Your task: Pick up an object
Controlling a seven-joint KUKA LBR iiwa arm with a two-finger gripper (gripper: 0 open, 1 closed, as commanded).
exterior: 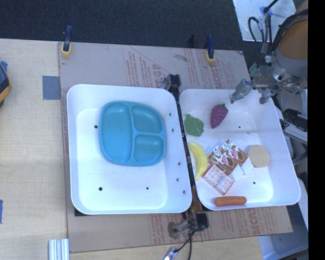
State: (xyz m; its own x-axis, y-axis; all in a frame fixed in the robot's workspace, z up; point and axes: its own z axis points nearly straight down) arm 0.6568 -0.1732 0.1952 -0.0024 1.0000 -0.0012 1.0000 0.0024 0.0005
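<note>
- Camera view, the arm: the gripper (253, 91) hangs over the upper edge of the right bin (281, 145), at about one o'clock from that bin's centre. Its two fingers stand spread apart, with nothing between them.
- Camera view, the right bin's contents: a purple fruit (218, 114) lies nearest the gripper, at roughly eight o'clock from it and apart from its neighbours. A green leafy piece (194, 124) sits at nine o'clock from the fruit. A yellow banana (198, 158) runs along the bin's left wall. Two patterned packets (223, 164) overlap near the middle, a round tan disc (259, 156) lies at three o'clock from them, and a sausage (230, 201) rests by the lower rim.
- Camera view, the left bin (81, 145): it holds a blue divided plate (132, 132).
- Doing the step well, as I judge it: nothing is lifted yet, so the choice of target is open. The purple fruit looks the easiest, being close and free on all sides. Centre over its middle, turn the fingers across its narrow width, descend until they straddle it, then close and rise straight. The overlapping packets look flat and awkward to straddle.
</note>
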